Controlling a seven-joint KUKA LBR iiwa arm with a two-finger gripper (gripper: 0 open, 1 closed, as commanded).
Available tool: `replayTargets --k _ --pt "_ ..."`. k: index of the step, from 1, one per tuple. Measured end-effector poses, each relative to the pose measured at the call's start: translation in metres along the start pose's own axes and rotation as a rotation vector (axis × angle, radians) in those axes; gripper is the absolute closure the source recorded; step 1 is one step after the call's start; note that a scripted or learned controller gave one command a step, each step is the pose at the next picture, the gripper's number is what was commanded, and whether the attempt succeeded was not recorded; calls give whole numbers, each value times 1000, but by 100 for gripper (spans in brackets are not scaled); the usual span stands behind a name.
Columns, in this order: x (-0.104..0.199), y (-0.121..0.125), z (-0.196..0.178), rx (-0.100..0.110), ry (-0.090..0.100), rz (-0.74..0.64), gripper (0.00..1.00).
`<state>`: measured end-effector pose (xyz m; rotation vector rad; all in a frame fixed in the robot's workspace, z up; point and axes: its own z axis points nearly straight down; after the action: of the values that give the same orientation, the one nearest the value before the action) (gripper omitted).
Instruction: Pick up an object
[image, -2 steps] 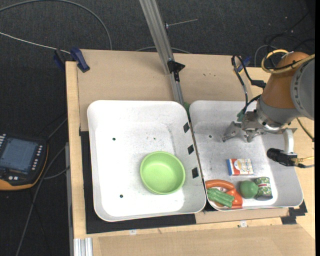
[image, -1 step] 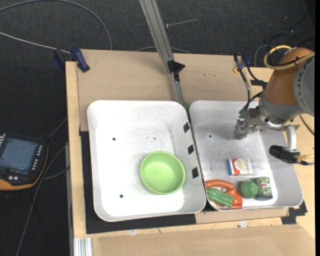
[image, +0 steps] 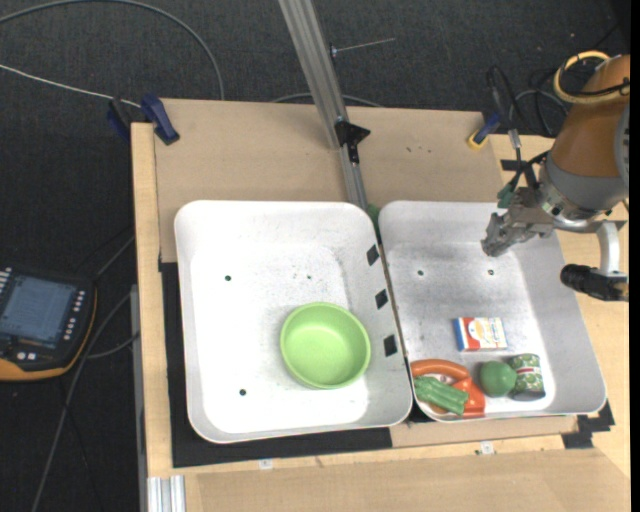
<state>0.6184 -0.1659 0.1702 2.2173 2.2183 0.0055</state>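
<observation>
The pincer is seen over the bare far part of the right bin; its opening cannot be told. The small carton, its long axis across the bin, lies nearer the camera, well apart.

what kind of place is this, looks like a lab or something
Most likely a robotics lab or test cell. A grey and orange arm reaches over two white bins on a clamped board, a handheld control pendant lies on dark carpet, and loose cables trail behind the bench.
</observation>
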Motion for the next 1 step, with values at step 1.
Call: replayTargets --k 1 --pt "3 8 -46 1 0 0 100"
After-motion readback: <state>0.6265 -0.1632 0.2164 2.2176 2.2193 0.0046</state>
